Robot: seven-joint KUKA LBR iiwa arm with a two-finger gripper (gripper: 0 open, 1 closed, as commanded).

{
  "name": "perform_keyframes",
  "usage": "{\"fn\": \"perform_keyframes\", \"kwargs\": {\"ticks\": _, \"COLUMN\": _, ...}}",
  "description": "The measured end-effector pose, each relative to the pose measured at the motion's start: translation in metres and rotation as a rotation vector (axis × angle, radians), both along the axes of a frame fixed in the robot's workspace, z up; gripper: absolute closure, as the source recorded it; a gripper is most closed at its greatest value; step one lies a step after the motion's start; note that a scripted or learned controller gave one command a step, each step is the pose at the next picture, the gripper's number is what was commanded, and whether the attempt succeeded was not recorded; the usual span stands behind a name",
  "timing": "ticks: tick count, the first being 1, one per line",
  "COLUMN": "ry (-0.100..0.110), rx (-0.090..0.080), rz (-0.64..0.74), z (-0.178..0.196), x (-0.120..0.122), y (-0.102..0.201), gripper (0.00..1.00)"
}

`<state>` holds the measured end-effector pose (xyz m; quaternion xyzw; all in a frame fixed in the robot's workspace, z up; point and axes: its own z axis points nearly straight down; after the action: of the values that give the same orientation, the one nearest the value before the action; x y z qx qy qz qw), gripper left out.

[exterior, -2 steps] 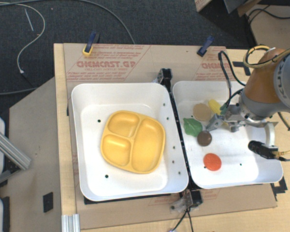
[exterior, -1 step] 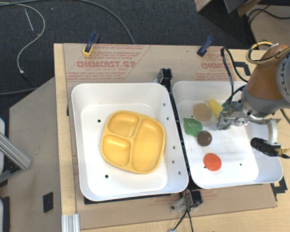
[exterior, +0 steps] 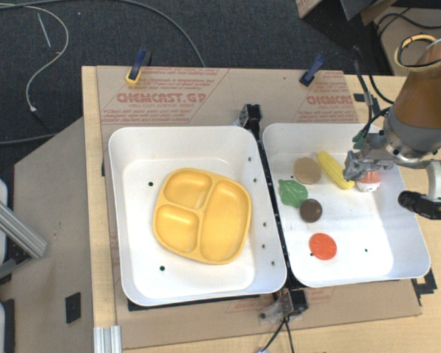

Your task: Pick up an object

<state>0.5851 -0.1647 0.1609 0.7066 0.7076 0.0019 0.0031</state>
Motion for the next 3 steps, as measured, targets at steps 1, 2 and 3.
{"fn": "perform_keyframes", "kwargs": {"ticks": 1, "ry": 0.000, "rx": 0.000, "rz": 0.000, "z": 0.051, "x": 0.011, "y": -0.003, "gripper": 1.00}}
{"fn": "perform_keyframes", "kwargs": {"ticks": 2, "ry": -0.001, "rx": -0.001, "rz": 0.000, "z": 0.117, "x": 0.011, "y": -0.004, "gripper": 1.00}}
{"fn": "perform_keyframes", "kwargs": {"ticks": 3, "ry": 0.011, "rx": 0.005, "rz": 0.004, "z": 0.099, "x": -0.010, "y": 0.046, "gripper": 1.00}}
